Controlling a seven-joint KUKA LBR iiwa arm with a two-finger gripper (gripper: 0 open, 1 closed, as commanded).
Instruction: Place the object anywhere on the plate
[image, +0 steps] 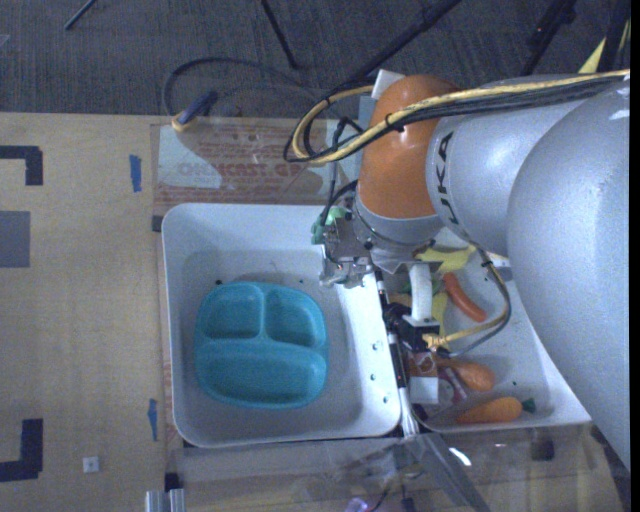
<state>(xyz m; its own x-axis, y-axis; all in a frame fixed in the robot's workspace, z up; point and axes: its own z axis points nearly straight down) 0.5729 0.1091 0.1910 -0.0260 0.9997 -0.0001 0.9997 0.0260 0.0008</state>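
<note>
Overhead, tool near blue plate, carrot apart

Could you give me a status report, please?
Gripper over the left white bin edge, grasp unclear. Teal divided plastic plate in that bin. Orange carrot-shaped toy in right white bin, under the grey arm.

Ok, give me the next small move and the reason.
Probably shift the gripper over to the right bin, toward the carrot: it hangs beside the blue plate with no object visibly held, and the toys lie there.
</note>
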